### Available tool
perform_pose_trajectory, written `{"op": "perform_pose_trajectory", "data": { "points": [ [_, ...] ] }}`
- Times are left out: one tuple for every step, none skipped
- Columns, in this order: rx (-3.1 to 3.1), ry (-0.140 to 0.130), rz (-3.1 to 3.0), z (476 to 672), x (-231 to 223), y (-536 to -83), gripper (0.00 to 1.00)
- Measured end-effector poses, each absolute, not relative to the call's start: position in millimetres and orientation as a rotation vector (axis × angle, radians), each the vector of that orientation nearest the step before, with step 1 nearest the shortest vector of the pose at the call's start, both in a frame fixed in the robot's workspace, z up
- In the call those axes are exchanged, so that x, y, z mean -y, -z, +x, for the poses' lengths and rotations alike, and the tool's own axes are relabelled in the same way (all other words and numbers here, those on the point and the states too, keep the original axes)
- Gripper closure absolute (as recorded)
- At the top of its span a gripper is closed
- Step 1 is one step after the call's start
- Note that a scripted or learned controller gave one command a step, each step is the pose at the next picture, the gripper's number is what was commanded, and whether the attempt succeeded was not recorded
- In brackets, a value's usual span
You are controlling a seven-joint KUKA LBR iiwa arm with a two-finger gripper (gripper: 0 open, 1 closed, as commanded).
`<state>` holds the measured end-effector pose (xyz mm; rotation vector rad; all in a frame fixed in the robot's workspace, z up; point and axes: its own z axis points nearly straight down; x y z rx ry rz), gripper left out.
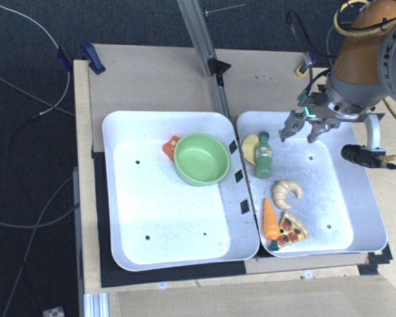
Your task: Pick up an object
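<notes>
Table (152,71) with 2 white bins side by side.

The tan table carries a black mat (105,243), and on that mat sit the left bin (165,243) and the right bin (356,223), their inner rims touching. A blue clamp (91,57) grips the table's far left corner, another (306,63) sits at the far right edge. A grey metal post (198,25) rises from the table behind the bins.

Counter (152,68) is carrying 2 white bins: left bin (145,243) is holding 1 green bowl (201,158) plus 1 red-orange item (169,148) beside it, right bin (336,203) is holding 1 green bottle (263,156), 1 yellow fruit (250,148), 1 croissant (287,192), 1 carrot (270,219), 1 pizza slice (291,230).
</notes>
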<state>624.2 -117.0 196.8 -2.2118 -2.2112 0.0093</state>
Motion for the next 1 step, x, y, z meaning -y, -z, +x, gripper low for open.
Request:
{"op": "perform_pose_trajectory", "data": {
  "points": [
    [2.215, -0.003, -2.215, 625.5, 117.1, -199.9, 0.0]
  ]
}}
